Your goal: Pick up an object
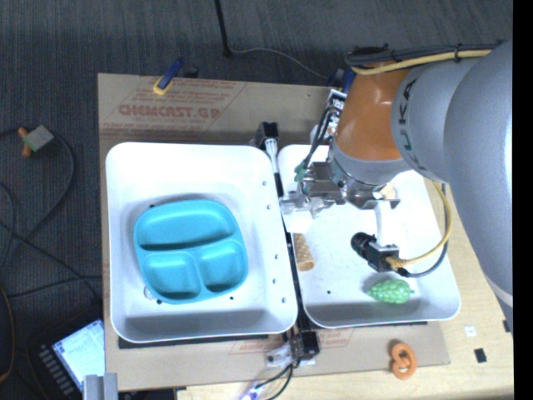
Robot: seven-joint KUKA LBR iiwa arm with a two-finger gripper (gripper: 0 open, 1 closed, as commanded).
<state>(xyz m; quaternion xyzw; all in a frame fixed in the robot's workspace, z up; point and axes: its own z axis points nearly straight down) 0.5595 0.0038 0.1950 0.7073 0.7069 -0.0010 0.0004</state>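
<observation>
A blue three-compartment tray (191, 248) lies in the left bin (125, 173). In the right bin (433, 302) I see a green knobbly object (390, 291) near the front right corner and a small tan cork-like piece (304, 252) by the left wall. The arm's grey body and orange band (371, 123) hang over the right bin's back half. The gripper (323, 192) sits low over the bin's back left area, its fingertips hidden under the wrist hardware. A black cable connector (371, 250) hangs beside it.
The divider between the bins carries a black clamp (268, 133) at the back and another fitting (304, 344) at the front. A blue clip (169, 75) and an orange ring (403, 358) lie on the bench board. Cables run across the dark floor at left.
</observation>
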